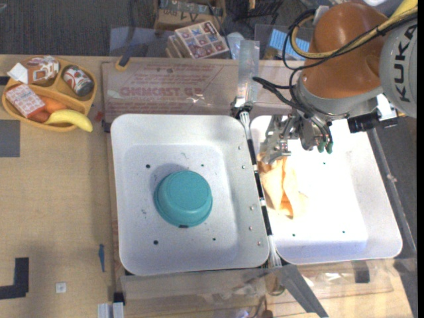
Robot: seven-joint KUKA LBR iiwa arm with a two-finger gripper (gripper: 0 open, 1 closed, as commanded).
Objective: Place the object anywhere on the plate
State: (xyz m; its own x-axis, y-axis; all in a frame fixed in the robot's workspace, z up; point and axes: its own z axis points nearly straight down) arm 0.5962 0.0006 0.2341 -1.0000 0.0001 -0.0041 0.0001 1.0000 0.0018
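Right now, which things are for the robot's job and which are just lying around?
For the job:
- teal plate, in the left bin
- orange cloth, in the right bin
- claw, over the cloth

Just lying around:
- yellow tray with a banana
- cardboard box

Arm (371, 38) enters from upper right, grey link at right edge, broad orange band above wrist. Wrist points down, over far left part of right bin (344, 244), near bin's far edge. Gripper (291, 143) hangs below wrist, fingers directed down and left, toward bin's left wall. Dark cables loop around orange band. Finger spacing not readable from this angle; metal gripper parts blur together against bright bin floor.
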